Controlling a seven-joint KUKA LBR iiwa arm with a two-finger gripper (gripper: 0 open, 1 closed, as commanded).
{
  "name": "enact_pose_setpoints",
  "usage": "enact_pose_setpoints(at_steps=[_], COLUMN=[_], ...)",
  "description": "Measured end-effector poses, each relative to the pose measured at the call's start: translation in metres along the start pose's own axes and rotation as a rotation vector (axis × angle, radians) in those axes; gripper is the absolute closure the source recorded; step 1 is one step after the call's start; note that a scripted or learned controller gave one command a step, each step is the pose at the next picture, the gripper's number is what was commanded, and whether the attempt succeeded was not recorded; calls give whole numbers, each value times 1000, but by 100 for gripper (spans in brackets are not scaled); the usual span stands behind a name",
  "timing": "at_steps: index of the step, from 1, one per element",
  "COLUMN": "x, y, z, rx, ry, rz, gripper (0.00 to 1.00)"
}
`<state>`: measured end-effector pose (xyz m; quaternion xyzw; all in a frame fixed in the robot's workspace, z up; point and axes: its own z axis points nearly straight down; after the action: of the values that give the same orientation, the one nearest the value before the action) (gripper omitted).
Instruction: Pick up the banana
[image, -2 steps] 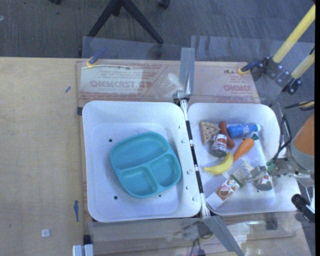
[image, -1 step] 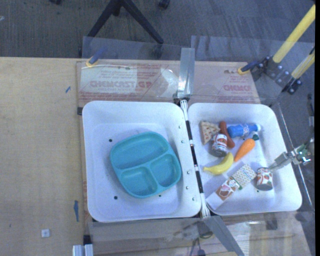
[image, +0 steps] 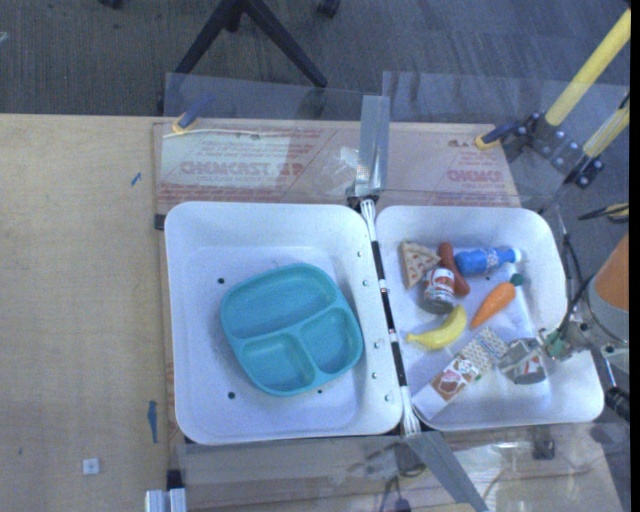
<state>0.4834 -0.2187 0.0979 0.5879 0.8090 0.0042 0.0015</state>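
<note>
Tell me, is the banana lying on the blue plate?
No. The banana lies in the right bin, between the small can and the carton; the blue plate is in the left bin.

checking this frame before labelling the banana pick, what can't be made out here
- Gripper, camera view: small and blurred at the right bin's edge; finger state unreadable.
- Grey arm with orange band: cut off by the right edge.
- Small dark can: label too small to read; it overlaps the red item behind it.
- Flat printed packet beside the curved yellow banana: print too small to read.
</note>
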Motion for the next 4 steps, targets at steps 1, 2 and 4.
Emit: enact_pose_setpoints(at_steps=[1,2,4], x=[-1,-3,-5], y=[-2,-3,-3], z=[10,10,9], rx=[4,3,5], ry=[1,-3,-5], rz=[-192,-353,-910], gripper=[0,0,0])
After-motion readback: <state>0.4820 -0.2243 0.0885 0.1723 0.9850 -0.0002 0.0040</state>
